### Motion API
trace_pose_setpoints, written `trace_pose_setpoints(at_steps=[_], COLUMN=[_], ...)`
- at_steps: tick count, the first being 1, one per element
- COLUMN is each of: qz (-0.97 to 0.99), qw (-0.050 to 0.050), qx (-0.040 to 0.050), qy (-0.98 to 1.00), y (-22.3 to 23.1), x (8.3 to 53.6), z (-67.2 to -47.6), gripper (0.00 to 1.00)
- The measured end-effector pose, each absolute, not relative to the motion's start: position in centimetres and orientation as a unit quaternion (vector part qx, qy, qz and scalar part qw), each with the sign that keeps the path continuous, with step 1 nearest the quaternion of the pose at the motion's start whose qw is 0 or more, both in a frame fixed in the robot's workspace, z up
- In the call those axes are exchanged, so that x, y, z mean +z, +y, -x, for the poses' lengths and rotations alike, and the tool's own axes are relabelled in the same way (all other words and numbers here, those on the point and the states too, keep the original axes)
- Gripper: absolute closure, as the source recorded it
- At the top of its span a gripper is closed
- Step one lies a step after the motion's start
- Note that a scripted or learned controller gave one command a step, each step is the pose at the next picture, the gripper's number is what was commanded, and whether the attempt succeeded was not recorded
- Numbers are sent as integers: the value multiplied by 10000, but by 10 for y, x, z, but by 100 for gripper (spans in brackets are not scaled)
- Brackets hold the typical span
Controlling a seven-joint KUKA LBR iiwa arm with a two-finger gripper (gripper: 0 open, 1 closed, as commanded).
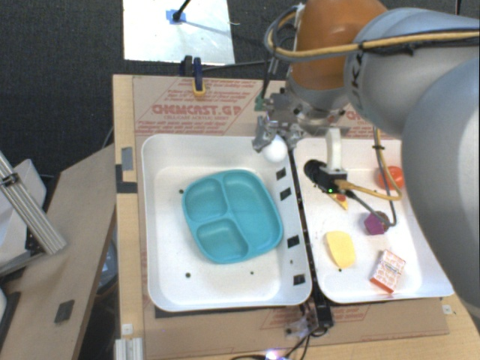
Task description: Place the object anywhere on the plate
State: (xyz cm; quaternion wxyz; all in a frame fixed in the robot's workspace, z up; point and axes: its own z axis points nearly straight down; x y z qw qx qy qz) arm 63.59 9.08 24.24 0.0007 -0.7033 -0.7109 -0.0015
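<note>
One small, round white ball (pixel 275 151) is what we see pinched between the fingers of the metal gripper (pixel 271 142), which is closed around it. We find it at about one o'clock from the teal three-compartment plastic plate (pixel 232 214), above the left white bin's (pixel 161 223) upper right corner.
</note>
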Motion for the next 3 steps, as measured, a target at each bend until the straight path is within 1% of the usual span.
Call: trace_pose_setpoints(at_steps=[1, 2, 3], qz=[7038, 7034, 7058], qw=[14, 7, 1], qx=[-4, -15, -6], qy=[-7103, -7108, -7084], y=[141, 203, 199], x=[224, 229, 229], z=[-624, -610, -611], gripper=[100, 100, 0])
